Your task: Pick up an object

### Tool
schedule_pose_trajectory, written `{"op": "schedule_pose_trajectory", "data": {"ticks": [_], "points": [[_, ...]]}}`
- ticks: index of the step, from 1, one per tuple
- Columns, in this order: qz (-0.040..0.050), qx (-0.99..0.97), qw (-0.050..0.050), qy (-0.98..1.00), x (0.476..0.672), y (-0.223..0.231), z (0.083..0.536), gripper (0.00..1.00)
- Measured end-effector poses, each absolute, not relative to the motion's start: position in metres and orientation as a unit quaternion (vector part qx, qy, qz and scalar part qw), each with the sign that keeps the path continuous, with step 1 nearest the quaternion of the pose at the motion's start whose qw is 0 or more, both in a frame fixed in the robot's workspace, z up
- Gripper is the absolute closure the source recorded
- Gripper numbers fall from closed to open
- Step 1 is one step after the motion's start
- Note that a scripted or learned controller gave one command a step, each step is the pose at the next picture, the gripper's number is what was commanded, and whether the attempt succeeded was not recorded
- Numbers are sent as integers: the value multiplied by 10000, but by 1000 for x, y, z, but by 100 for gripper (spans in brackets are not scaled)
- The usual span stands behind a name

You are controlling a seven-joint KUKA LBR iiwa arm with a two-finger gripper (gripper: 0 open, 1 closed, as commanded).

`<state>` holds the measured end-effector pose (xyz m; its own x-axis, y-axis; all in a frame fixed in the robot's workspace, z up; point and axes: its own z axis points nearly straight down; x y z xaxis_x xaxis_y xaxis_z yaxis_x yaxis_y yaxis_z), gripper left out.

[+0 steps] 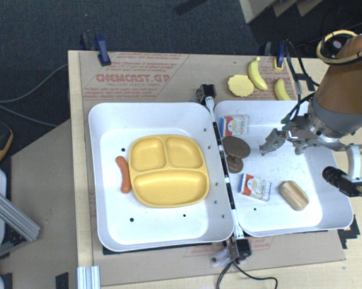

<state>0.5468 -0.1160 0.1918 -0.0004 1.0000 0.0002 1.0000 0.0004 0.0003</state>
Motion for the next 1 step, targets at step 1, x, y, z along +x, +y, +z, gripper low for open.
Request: {"op": "schedule_pose_trajectory", "data": {"ticks": [1], "points": [[-15, 7063, -33, 7079, 558, -97, 118, 0]]}}
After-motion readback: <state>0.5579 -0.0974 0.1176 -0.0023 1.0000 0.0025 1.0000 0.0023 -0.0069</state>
